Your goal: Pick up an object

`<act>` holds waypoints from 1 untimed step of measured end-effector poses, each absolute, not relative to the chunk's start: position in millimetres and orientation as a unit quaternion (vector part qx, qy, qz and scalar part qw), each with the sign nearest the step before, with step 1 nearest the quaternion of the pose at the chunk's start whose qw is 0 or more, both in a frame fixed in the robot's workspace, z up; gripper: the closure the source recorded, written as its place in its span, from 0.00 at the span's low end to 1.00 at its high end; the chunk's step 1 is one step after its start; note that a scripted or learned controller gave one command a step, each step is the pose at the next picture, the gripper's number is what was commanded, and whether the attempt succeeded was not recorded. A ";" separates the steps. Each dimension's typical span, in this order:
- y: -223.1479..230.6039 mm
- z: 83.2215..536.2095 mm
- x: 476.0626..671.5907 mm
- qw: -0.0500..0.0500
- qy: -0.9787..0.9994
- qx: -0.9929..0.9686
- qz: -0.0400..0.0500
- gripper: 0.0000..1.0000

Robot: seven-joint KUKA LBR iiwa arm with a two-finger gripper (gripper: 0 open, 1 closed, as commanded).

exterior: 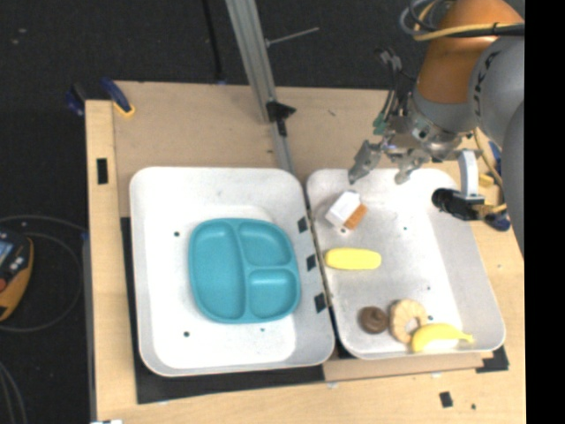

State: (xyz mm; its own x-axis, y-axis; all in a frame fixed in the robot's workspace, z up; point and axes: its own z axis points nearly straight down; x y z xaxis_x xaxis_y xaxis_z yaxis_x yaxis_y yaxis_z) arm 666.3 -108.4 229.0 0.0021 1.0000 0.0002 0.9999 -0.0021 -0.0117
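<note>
Jaws spread open, gripping nothing, hovering over far end of right bin. Nearest target: small white-and-orange box, just below-left of jaws, near bin's left wall, long axis diagonal. Yellow oblong lies beyond box, long axis crosswise. Judgement: short descent toward box, wrist turned across its axis.

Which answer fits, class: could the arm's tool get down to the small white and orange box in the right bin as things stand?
Probably yes. The tool hangs open just above the right bin's far edge, close to the white and orange box. Nothing lies over the box, and the yellow piece sits apart from it.
</note>
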 end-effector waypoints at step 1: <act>-108.4 237.4 668.8 -0.001 -0.707 -0.707 0.000 0.00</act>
State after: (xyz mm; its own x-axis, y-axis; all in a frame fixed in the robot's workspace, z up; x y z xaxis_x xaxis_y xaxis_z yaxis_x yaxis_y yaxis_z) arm 668.8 -108.4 237.4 0.0003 1.0000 -0.0013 1.0000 -0.0003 0.0015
